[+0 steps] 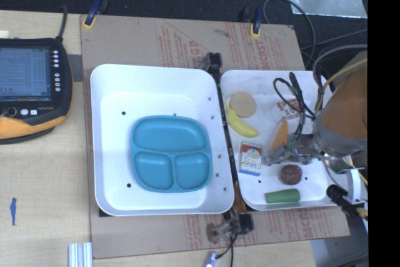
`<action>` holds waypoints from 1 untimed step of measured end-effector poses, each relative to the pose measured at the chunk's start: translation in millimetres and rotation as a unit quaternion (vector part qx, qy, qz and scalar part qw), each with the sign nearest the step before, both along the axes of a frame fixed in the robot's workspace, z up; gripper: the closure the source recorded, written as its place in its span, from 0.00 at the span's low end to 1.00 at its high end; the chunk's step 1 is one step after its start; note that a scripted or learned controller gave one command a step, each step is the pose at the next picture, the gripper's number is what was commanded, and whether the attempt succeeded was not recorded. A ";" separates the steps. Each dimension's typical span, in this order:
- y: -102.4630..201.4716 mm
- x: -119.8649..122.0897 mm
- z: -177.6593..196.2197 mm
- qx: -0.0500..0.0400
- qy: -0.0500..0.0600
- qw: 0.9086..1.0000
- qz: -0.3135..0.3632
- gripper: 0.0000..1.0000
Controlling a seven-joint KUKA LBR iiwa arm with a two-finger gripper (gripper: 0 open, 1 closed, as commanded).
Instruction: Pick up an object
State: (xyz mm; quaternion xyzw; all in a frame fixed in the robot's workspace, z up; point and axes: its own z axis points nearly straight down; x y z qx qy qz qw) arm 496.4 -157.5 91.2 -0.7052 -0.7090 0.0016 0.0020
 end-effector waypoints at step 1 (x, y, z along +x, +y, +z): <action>16.3 44.8 0.6 -0.001 -0.001 1.000 0.001 0.00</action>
